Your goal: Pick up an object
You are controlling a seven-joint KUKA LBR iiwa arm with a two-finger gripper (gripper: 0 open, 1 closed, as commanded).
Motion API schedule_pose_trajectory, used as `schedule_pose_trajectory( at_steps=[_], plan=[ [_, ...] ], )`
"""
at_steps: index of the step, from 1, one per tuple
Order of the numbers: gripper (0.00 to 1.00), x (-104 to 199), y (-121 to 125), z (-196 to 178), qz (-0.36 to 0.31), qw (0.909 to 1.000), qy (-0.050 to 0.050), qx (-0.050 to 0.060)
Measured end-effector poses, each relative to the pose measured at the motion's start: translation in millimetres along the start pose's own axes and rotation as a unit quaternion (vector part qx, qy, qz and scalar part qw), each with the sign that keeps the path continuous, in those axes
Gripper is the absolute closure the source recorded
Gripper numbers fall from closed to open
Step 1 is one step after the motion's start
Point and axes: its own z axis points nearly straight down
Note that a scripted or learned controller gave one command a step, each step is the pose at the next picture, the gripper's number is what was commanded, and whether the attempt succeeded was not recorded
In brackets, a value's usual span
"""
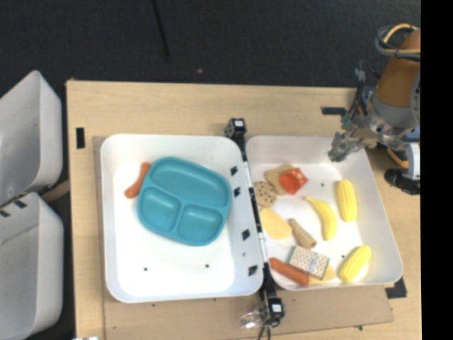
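Smooth tapered orange carrot

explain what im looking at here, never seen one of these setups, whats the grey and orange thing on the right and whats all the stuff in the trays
This is one picture from a fixed camera above a wooden bench, looking down at a slant. The grey and orange thing is a robot arm reaching in from the right. Its gripper, a two-finger claw, hangs over the far corner of the right bin; nothing shows between its fingers.

The left bin holds a blue divided plate and an orange toy sausage beside it.

The right bin holds toy food: a banana, two corn cobs, a red piece, a cookie, a carrot and a few more bits. The arm is meant to pick one up.
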Motion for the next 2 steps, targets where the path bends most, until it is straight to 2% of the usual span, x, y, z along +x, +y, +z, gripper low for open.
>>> schedule_pose_trajectory(
  at_steps=[2],
  plan=[
    [1.0, -3, 1, -79, -0.002, 1.0, 0.0, 0.001]
  ],
)
